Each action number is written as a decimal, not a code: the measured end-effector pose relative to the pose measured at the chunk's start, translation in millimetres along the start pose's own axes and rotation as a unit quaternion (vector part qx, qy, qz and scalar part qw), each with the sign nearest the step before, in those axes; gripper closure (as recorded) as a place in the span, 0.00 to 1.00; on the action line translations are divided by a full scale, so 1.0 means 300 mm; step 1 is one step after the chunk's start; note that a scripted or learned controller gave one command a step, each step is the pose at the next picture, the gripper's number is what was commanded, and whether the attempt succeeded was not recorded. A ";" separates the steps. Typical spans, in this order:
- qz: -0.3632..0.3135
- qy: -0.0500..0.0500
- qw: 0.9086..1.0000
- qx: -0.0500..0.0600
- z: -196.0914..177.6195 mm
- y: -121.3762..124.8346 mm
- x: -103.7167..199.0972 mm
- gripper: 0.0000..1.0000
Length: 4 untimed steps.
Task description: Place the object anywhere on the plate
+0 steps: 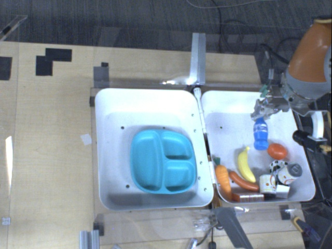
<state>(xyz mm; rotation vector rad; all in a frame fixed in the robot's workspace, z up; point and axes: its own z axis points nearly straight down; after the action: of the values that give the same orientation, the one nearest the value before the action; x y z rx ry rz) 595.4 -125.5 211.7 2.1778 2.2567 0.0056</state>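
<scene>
Nearest us, bottom of the right bin [306, 193], we've got a carrot [223, 178], sausage [243, 181] and banana [245, 164] all bunched up. Blue bottle [260, 133] sits right under the gripper [265, 109]; we can't tell whether the jaws are apart or together. Blue plate [163, 161] is over in the left bin [111, 139].

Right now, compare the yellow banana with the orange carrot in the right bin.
The yellow banana is curved and lies further from the bin's front edge; the orange carrot is straighter, stubbier, and sits by the bin's left wall. The banana is yellow, the carrot orange. Both are toy foods lying flat in the right white bin.
</scene>
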 end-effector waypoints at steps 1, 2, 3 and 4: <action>-0.076 0.001 0.997 0.001 0.088 -0.012 0.286 1.00; -0.061 0.001 0.998 0.000 -0.087 -0.052 0.564 1.00; -0.144 0.001 0.990 0.001 0.106 -0.119 0.815 1.00; -0.143 0.001 0.990 0.001 0.106 -0.119 0.814 0.00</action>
<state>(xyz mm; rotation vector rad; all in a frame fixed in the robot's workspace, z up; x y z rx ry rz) 551.4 117.1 179.4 1.8334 2.5486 0.0043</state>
